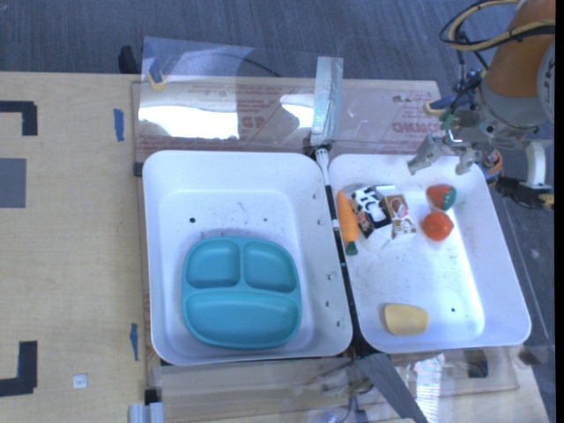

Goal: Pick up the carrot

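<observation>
The carrot (347, 218) is a slim orange stick with a green tip, lying lengthwise against the left wall of the right bin (493, 324). My gripper (443, 160) hovers over that bin's far right corner, well to the right of the carrot and apart from it. Its two fingers (423, 158) stand spread, open, with nothing between them.
Beside the carrot lie a black-and-white carton (374, 207) and a small printed box (402, 218). Two red fruits (438, 226) (441, 196) sit under the gripper. A yellow block (404, 318) rests near the front. The left bin (176, 183) holds a teal divided plate (241, 291).
</observation>
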Robot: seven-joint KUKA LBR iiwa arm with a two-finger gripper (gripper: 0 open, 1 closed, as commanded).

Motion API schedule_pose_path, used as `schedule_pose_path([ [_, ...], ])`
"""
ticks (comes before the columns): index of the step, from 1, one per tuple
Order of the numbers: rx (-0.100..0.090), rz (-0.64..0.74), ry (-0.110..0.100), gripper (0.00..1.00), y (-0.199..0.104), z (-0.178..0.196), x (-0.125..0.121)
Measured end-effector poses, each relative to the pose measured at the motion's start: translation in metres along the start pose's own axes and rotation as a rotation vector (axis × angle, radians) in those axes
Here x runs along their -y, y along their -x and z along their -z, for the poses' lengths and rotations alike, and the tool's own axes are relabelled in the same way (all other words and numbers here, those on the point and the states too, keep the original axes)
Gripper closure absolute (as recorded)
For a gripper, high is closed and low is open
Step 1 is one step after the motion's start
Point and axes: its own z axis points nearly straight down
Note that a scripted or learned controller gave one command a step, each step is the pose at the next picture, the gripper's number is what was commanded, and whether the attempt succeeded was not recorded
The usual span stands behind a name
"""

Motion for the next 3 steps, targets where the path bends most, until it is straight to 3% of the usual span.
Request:
schedule_pose_path([
  [1,-0.012,0.012,-0.005,0.0,0.029,-0.1,-0.002],
  [2,-0.019,-0.11,0.007,0.0,0.044,-0.096,0.088],
  [3,-0.007,-0.111,0.012,1.0,0.047,-0.087,0.087],
])
